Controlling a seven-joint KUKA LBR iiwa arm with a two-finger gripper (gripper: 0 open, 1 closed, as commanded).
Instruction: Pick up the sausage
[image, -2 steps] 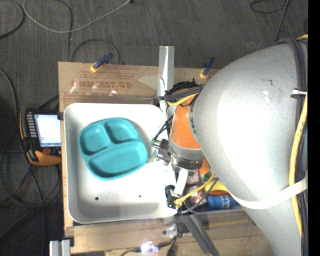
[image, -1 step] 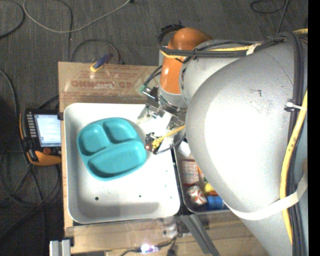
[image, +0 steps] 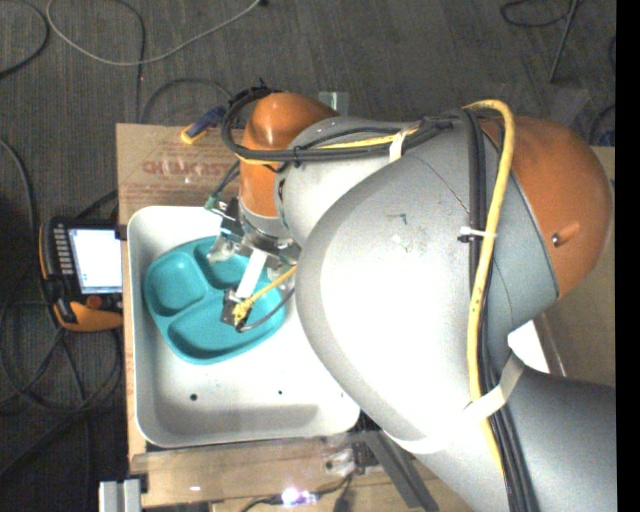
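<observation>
A teal divided plate (image: 185, 300) lies in the left white bin (image: 200, 410), toward its far side. My gripper (image: 232, 250) hangs over the plate's right compartments, below the orange wrist band (image: 268, 150). The arm's grey bulk hides the plate's right edge and whatever lies under the gripper. The plate's left compartment looks bare.
The arm's large grey and orange body (image: 450, 280) covers the whole right half of the view, including the second bin. A handheld pendant with a lit screen (image: 85, 265) sits left of the bench. A cardboard sheet (image: 175, 165) lies behind the bin.
</observation>
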